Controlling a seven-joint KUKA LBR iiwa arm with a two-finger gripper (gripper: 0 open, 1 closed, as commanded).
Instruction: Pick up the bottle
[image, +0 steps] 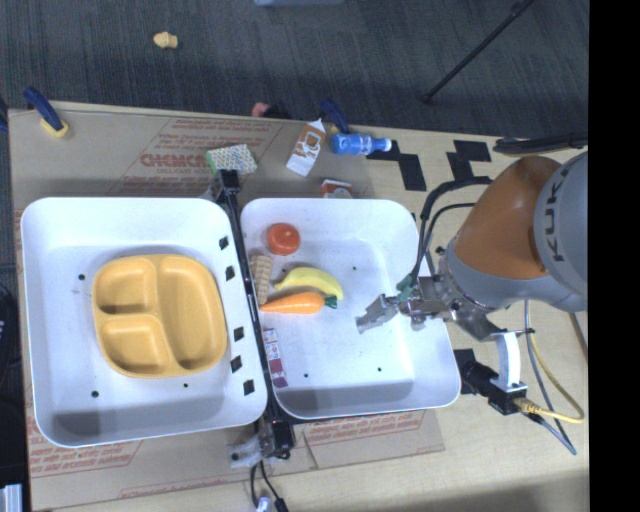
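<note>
Your table (560, 470) is tan, covered under the bins with printed cardboard, and beyond its far edge lies dark carpet with a small yellow object (165, 40) on it. At the far left corner of the table you have a blue-and-yellow clamp (46, 112). The left bin (50, 300) holds a yellow divided plate (160, 313) with three compartments, sitting about in its middle. Just beyond the far edge where the two bins meet, a small patterned packet (232, 158) lies on the cardboard, and farther right a white-and-orange carton (306, 147) lies beside it. The bottle (357, 145), blue with a pale cap end, lies on its side on the table beyond the far rim of the right bin, outside both bins and well apart from the tool. In the right bin (330, 385) you see, towards its left side, an orange-red round fruit (283, 238), a waffle cone (262, 272) against the dividing wall, a banana (312, 281), and a carrot (294, 303) touching the banana's near side. The tool (372, 317) hangs over the right half of that bin, right of the carrot, with its fingers slightly apart and nothing between them. The grey arm with its orange band (505, 235) reaches in from the right.
</note>
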